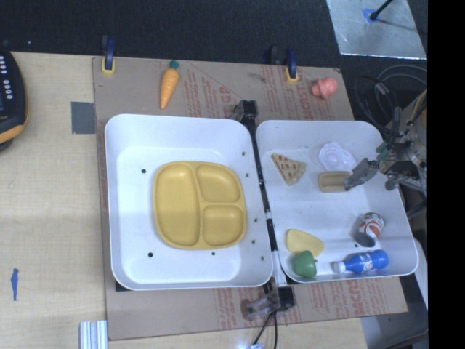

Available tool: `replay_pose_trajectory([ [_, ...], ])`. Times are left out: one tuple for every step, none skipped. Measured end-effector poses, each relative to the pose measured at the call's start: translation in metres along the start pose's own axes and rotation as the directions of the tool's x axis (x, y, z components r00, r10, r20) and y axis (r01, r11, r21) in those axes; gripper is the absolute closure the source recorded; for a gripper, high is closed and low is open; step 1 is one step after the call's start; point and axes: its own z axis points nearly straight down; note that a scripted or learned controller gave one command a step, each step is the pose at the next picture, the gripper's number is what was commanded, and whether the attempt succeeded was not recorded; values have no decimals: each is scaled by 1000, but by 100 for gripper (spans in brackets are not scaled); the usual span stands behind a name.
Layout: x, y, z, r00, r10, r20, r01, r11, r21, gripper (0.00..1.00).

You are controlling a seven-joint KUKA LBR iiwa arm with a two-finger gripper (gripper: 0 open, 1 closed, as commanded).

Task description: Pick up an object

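My gripper (376, 177) hangs over the right edge of the right bin (330, 213), open, with nothing between its fingers. One finger (359, 174) points down-left, its tip just right of a tan block (333, 182). In the same bin lie a triangular slice of toast (289, 168), a clear plastic lid (336, 155), a small red and white can (369, 227), a blue bottle (365, 262), a yellow wedge (304, 241) and a green pepper (304, 265).
The left bin (131, 260) holds a yellow divided plate (198, 203). Outside the bins, on the cardboard at the back, lie a toy carrot (168, 84) and a pink toy (325, 87). Cables and arm hardware crowd the right side (399, 100).
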Motion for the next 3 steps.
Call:
replay_pose_trajectory([
  [-39,-20,140,1000,3,-1,-3,1000,9,0],
  [-37,78,137,1000,-4,2,4,1000,-10,0],
  [-39,74,126,1000,-3,1,3,1000,-2,100],
])
